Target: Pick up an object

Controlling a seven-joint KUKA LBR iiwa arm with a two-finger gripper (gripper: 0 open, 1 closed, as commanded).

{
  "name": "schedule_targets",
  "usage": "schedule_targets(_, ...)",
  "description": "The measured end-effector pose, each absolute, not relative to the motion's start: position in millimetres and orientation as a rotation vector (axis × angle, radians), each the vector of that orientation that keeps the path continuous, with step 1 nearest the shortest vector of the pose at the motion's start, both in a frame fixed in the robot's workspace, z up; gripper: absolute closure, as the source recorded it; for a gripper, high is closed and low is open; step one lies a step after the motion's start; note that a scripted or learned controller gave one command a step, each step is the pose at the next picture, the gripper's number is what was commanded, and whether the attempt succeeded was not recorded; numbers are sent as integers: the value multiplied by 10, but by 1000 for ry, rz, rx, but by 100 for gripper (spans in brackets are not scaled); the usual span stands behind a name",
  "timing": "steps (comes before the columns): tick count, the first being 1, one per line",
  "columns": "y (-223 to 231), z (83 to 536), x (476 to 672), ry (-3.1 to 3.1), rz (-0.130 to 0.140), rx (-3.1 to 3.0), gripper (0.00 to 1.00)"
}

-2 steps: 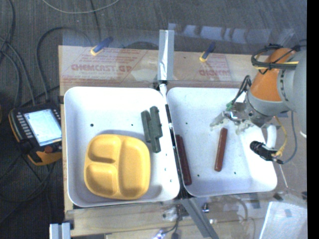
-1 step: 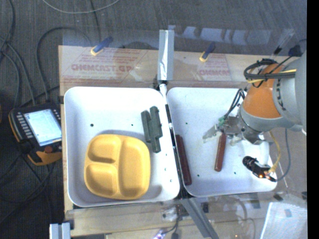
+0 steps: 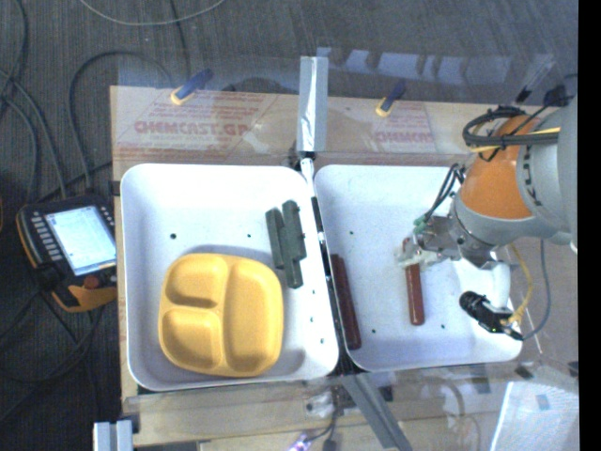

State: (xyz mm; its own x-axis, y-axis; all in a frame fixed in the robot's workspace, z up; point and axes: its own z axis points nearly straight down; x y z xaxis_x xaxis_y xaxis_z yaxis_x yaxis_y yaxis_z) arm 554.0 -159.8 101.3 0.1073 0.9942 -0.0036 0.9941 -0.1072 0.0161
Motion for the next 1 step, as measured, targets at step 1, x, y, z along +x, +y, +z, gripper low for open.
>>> schedule_targets(1, -1118, 2092, 5849, 2054, -5, 2377, 100)
